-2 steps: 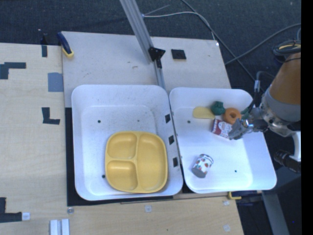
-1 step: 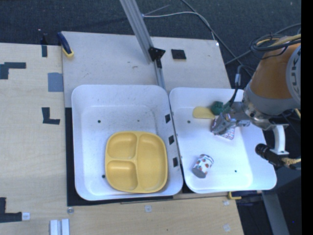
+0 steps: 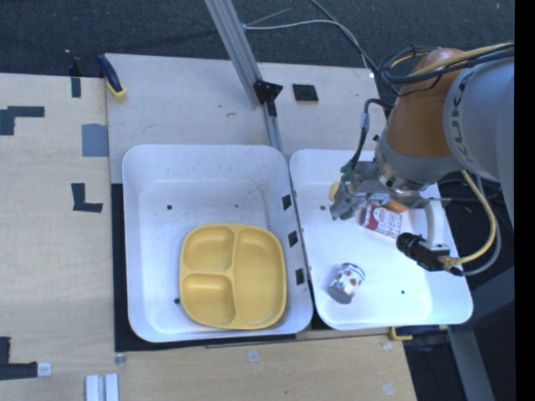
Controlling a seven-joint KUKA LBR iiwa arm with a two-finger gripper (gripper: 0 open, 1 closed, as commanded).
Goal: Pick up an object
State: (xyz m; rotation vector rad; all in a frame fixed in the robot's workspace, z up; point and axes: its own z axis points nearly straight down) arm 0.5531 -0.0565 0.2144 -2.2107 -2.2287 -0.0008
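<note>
Here your gripper (image 3: 344, 200) hangs low in the smooth right bin (image 3: 418, 307); you cannot tell its state. Right of it lies a glossy red-and-white packet (image 3: 383, 220), below it a crumpled wrapper (image 3: 344, 281).

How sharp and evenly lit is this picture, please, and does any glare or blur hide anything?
Camera view: soft, even light; the yellow plate is crisp with mild sheen; the white bins are bright but not blown out; the small can is blurry, its label unreadable; the hand is shadowed by the arm.
</note>
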